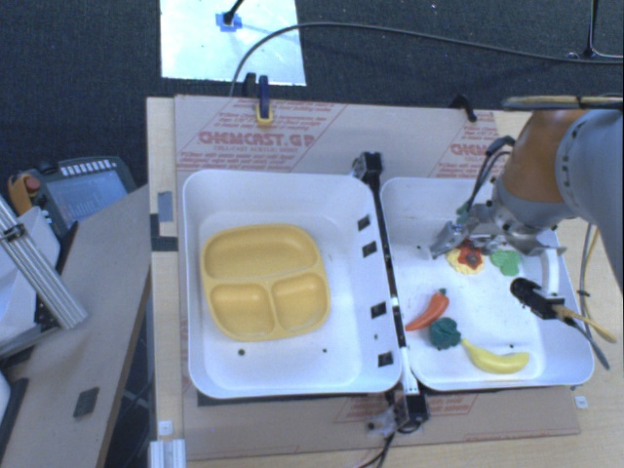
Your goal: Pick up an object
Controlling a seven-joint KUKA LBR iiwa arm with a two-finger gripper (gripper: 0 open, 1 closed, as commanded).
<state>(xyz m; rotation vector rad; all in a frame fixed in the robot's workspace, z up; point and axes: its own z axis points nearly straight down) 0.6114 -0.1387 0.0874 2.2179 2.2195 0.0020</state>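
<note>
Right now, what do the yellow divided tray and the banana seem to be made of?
The yellow divided tray looks like moulded plastic, matte: one even colour, rounded compartment walls. The banana is likely toy plastic, slightly glossy: flat uniform yellow with a soft highlight, though foam or rubber cannot be ruled out.

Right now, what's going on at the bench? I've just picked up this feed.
The grey arm reaches into the right bin, its jaws low and close by a yellow-and-red toy. I can't see anything held between them. A light green piece, a carrot, a dark green toy and a banana lie loose in that bin. The left bin holds a yellow divided tray.
</note>
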